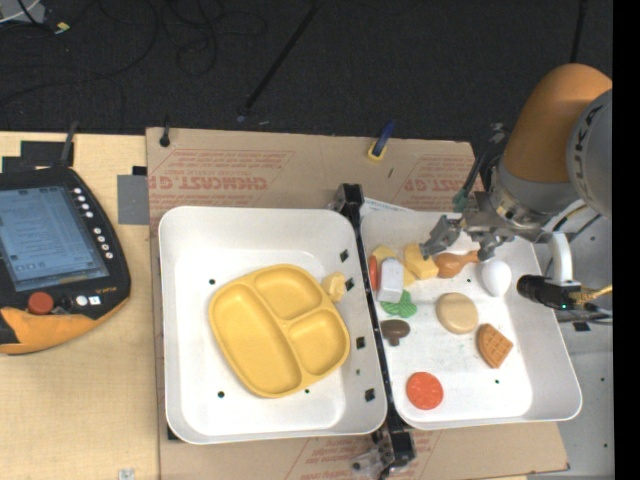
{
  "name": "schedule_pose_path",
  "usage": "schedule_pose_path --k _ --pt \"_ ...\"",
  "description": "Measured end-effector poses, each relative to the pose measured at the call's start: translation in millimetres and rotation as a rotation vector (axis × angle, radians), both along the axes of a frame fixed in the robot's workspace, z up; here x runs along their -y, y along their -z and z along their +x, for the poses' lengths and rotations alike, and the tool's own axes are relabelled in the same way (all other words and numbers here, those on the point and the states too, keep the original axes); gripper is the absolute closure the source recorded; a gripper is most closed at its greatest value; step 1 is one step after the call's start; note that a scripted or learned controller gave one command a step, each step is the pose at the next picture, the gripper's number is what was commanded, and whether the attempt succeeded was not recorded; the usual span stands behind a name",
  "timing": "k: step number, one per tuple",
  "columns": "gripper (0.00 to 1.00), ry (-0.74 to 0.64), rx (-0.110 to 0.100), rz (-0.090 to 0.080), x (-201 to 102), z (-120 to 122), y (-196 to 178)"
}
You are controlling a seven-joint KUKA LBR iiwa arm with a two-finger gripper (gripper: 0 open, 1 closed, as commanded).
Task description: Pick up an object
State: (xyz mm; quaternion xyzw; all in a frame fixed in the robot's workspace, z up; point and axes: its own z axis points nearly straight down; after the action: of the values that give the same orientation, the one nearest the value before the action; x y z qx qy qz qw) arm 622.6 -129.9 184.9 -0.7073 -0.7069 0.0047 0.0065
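Your pincer (470, 230) hangs open and empty over the right bin (545, 393), just above the chicken drumstick (457, 262). You're at the approach step; next, lower squarely around it, then close.

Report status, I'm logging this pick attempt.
Gripper low over right bin, fingers spread, nothing between them. Chicken leg just below. White egg, cheese crowd close.

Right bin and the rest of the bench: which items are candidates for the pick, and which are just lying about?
Job:
tool
drumstick
white egg
tan bun
waffle piece
red disc
yellow block

Lying about:
yellow divided plate in the left bin
control pendant
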Motion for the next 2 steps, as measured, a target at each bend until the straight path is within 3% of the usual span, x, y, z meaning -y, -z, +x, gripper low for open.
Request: schedule_pose_path --k 1,2 --pt "0.0 -0.002 0.015 -0.002 0 3 -9" --pt "0.0 -0.003 0.01 -0.002 1 11 39"
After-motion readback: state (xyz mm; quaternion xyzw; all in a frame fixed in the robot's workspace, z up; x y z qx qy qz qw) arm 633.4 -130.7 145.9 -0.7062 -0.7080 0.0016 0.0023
